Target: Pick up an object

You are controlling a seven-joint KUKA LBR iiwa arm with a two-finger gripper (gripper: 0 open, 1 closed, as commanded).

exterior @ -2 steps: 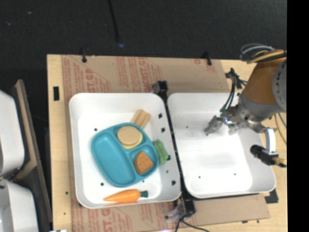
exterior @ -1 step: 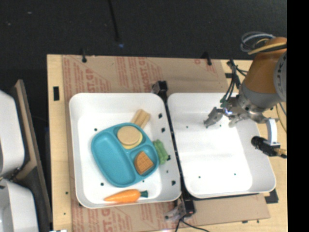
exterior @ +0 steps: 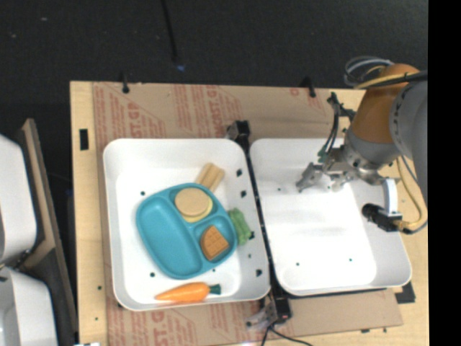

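I read the arm (exterior: 382, 117) as reaching in from the right, with its orange band above the wrist and the gripper (exterior: 320, 177) hanging over the upper part of the right bin (exterior: 360, 265); whether the tool stood apart or together I could not tell, since the metal parts merged against the white floor; nothing lay between them that I could see.

All candidate objects sat in the left bin (exterior: 122, 193), well apart from the gripper; I judged that the approach to an object had not yet begun. A black divider (exterior: 253, 193) ran between the two bins.

The blue tray (exterior: 169, 236) lay at a slant on the bin floor and carried two items in its compartments: a round tan disc (exterior: 194, 202) in the upper compartment and a brown waffle-like piece (exterior: 214, 242) in the lower right one; the large left compartment held nothing. I judged these two awkward to grasp, because the tray walls crowded them.

A tan wooden block (exterior: 211, 175) lay at the tray's upper edge, touching or just beside it; a green piece (exterior: 240, 225) lay against the tray's right edge; an orange carrot (exterior: 189, 292) with a green tip lay on its side near the bin's lower wall, apart from the tray. I judged the carrot the most accessible pick, though the wall close below it could obstruct one finger.
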